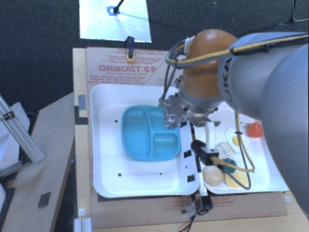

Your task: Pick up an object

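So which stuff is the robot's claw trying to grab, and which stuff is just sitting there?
For the job:
- claw
- blue divided plastic plate
- orange block
- cream round ball
- teal round object

Just lying about:
- two shallow white bins
- brown cardboard sheet
- yellow clamp

Blue divided plate (147, 134) fills middle of left bin (108, 178); bare floor left of and below plate; arm (212, 76) overhangs plate's right edge.
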